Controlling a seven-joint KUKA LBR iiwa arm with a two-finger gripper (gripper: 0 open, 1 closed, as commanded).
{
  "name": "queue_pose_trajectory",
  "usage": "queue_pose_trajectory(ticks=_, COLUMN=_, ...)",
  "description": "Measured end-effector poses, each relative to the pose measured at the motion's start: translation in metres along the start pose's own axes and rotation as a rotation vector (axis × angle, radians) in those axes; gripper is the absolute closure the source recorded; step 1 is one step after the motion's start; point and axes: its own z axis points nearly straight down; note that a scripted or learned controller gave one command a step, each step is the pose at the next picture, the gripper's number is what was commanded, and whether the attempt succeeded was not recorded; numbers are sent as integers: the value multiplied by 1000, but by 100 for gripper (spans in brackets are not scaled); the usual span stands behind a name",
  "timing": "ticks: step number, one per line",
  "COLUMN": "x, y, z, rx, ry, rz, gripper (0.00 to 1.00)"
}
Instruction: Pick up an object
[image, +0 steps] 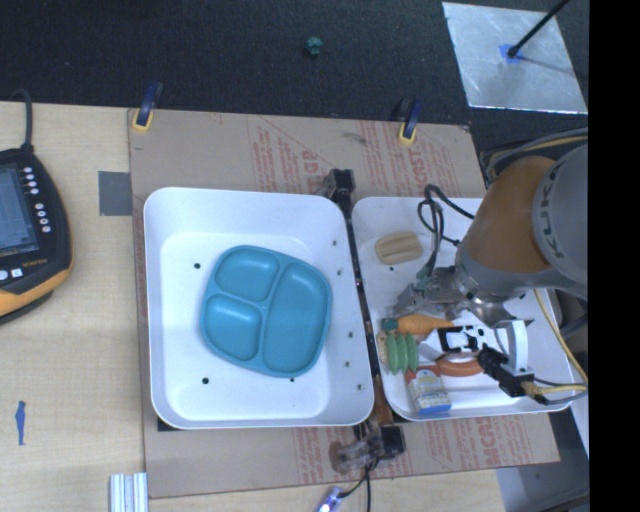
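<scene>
Hovering over the cluttered bin (382, 214), the tool (437, 293) has the carrot (418, 324) just beside it, toward the camera, lying crosswise; released or clenched, I cannot tell.

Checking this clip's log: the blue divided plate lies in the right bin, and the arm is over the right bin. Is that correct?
Not quite. The camera view shows the blue plate in the left bin, not the right. The arm is over the right bin, as stated.

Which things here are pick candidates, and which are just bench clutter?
In play: gripper, tan block, orange piece, green ridged piece, blue plate.
Lying about: teach pendant, blue clamps, grey tape.
</scene>
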Motion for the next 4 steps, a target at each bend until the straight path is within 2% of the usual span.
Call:
queue_pose_trajectory(ticks=1, x=-3, y=-22, z=0, rx=1, ry=1, rz=-2, gripper=0)
queue_pose_trajectory(ticks=2, x=-53, y=71, z=-1, rx=-1, ry=0, rz=-1, gripper=0)
queue_pose_trajectory(ticks=3, x=-14, y=-63, z=0, rx=1, ry=1, rz=-3, gripper=0)
queue_pose_trajectory(ticks=4, x=-15, y=-62, z=-10, rx=1, ry=0, rz=-7, gripper=100)
